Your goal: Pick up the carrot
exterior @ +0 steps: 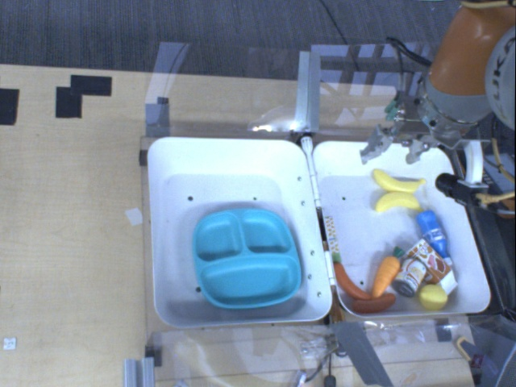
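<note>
- Carrot [386, 273], lower right of frame, propped against hot dog [359, 292] and can [410, 276].
- Probably light, stiff, smooth plastic; best pinched mid-body across the taper.
- Gripper [399, 143] at upper right, fingers spread wide, holding nothing.

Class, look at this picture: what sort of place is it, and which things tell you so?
Probably a robot test bench in a lab. A grey and orange robot arm reaches over two shallow white bins on a wooden bench; one holds plastic toy food, such as an orange carrot, the other a blue divided plate.
</note>
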You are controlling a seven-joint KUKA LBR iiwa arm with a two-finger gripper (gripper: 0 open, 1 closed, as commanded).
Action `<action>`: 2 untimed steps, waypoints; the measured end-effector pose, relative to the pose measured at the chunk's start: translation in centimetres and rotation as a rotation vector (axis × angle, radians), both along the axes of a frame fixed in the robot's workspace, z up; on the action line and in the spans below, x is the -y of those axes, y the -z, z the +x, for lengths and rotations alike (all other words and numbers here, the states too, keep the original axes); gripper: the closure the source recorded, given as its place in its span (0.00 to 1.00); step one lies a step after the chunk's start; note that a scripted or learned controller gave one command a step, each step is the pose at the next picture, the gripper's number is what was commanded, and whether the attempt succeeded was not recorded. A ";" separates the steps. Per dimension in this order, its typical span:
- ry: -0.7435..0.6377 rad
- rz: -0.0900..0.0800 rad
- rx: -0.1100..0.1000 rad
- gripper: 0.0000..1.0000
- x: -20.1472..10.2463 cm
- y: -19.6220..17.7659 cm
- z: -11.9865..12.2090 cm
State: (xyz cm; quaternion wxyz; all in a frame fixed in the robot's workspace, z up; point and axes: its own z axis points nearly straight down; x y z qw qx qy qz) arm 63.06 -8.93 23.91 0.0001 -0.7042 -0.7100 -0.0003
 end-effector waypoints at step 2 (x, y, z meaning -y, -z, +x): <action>-0.198 0.000 0.001 0.00 4.7 12.5 -12.7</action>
